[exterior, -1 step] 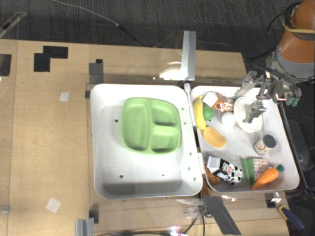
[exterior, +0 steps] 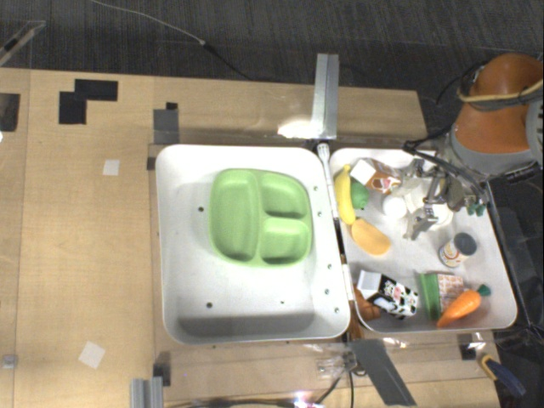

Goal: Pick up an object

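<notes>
The right white bin [exterior: 501, 270] holds several small objects. A yellow banana [exterior: 342, 195] lies along its left wall, with a green piece [exterior: 360, 195] beside it and a yellow-orange wedge [exterior: 371, 237] just below. A white egg-like ball [exterior: 393, 205] sits near the bin's middle. An orange carrot [exterior: 460, 305], a green block [exterior: 430, 294] and a black-and-white cow-patterned item [exterior: 396, 297] lie along the front. A small round jar [exterior: 457, 249] stands at the right. My gripper [exterior: 424, 218] hangs low over the bin's middle, right of the white ball and above-left of the jar, with nothing visibly held.
The left white bin [exterior: 183, 253] holds a green divided plate [exterior: 259, 215]. The arm's orange band [exterior: 501, 100] and grey wrist reach in over the right bin's far right corner. A metal post [exterior: 326, 96] stands behind the bins.
</notes>
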Robot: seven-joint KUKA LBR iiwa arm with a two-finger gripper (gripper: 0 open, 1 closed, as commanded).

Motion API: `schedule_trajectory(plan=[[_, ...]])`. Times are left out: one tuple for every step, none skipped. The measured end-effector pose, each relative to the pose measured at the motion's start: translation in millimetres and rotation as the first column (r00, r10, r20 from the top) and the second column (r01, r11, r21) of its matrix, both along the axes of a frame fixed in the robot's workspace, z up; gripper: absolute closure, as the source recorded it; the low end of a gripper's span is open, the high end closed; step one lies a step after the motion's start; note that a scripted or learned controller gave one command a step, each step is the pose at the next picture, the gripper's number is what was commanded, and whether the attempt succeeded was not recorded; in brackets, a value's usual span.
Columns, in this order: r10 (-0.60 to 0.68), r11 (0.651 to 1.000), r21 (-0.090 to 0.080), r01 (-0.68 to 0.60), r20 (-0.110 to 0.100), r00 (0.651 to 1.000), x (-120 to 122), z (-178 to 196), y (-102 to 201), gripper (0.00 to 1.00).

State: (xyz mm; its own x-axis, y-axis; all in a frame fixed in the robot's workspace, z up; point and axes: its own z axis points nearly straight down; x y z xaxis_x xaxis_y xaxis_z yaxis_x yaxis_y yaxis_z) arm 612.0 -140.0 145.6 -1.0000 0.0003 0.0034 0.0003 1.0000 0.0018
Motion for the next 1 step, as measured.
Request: schedule_trajectory(plan=[[0.052,0.999,-0.003,-0.052,-0.004,0.999,25.5,-52.0,32.7,0.0]])
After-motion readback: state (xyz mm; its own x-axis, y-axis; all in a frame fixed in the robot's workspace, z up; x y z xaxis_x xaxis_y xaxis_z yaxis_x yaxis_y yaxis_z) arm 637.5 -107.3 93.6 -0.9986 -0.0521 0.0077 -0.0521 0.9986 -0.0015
